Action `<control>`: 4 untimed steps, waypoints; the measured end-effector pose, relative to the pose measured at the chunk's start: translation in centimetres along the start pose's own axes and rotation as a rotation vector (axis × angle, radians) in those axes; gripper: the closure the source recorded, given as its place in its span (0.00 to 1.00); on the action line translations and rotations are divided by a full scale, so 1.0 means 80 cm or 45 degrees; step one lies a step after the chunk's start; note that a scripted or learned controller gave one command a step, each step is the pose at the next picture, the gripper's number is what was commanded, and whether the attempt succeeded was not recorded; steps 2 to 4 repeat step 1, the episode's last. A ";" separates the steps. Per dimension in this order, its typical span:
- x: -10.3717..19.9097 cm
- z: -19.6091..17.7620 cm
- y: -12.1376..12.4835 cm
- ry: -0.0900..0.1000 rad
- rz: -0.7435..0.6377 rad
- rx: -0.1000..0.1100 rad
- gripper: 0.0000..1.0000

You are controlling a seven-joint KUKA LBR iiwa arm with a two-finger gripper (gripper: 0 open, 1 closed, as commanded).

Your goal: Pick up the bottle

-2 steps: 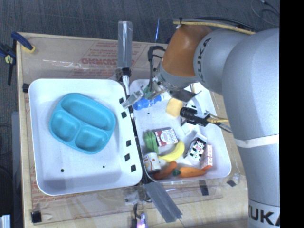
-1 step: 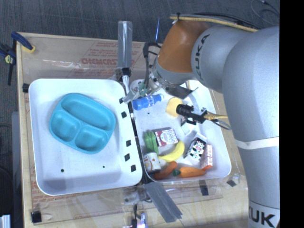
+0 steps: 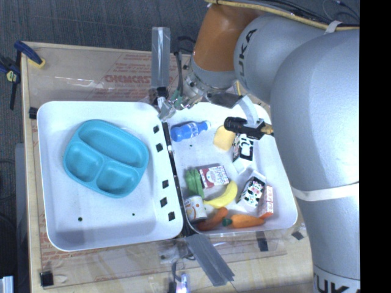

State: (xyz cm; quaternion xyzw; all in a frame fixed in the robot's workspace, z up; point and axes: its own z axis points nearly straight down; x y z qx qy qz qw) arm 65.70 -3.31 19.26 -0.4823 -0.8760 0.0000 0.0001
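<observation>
The bottle [image 3: 188, 130] is small and blue with a white label. It lies on its side at the far end of the right bin [image 3: 278, 163], close to the divider. My gripper [image 3: 166, 106] hangs over the far end of the divider between the two bins, just up and left of the bottle. I see nothing held in it. The grey arm with its orange band [image 3: 220, 35] reaches in from the upper right and hides the bin's far right corner.
A blue divided plate [image 3: 107, 157] lies in the left bin [image 3: 55, 224]. The right bin holds a yellow block [image 3: 223, 138], several small cartons [image 3: 214, 176], a green item [image 3: 194, 180], a banana [image 3: 223, 195], a can [image 3: 195, 207] and a carrot [image 3: 247, 221].
</observation>
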 end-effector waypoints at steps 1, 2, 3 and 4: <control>-0.080 -0.135 -0.050 -0.004 -0.126 -0.004 1.00; -0.080 -0.135 -0.050 -0.004 -0.126 -0.004 1.00; -0.080 -0.135 -0.050 -0.004 -0.126 -0.004 1.00; -0.080 -0.135 -0.050 -0.004 -0.126 -0.004 1.00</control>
